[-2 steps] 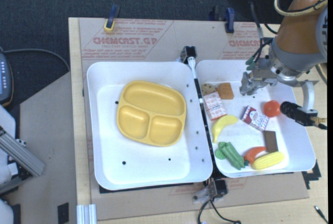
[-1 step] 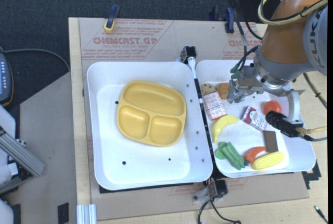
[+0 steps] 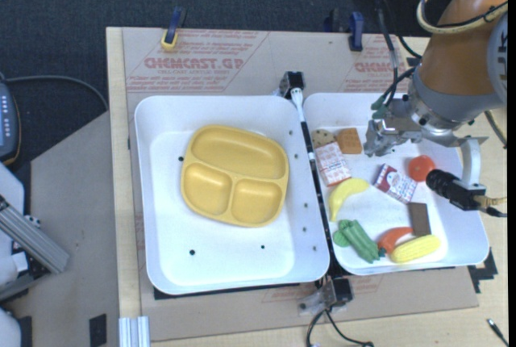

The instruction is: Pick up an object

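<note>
Hovering over the far side of the right-hand white bin (image 3: 476,244), the end effector (image 3: 385,135) hangs low among the toy food; whether it is wide or narrow I cannot tell from here. Just beside it toward the divider lie a tan square cracker (image 3: 349,141) and a white-and-red snack packet (image 3: 331,163). Nearer me sits a small red-and-white box (image 3: 394,183), beside a yellow plastic banana (image 3: 347,194). Closest to me are a green pepper (image 3: 355,240), a brown bar (image 3: 418,218) and a yellow corn cob (image 3: 414,248). The cracker looks light, stiff and flat, so I'd judge it best pinched across its edges. Far across, the other bin carries a yellow divided plate (image 3: 235,175).
</note>
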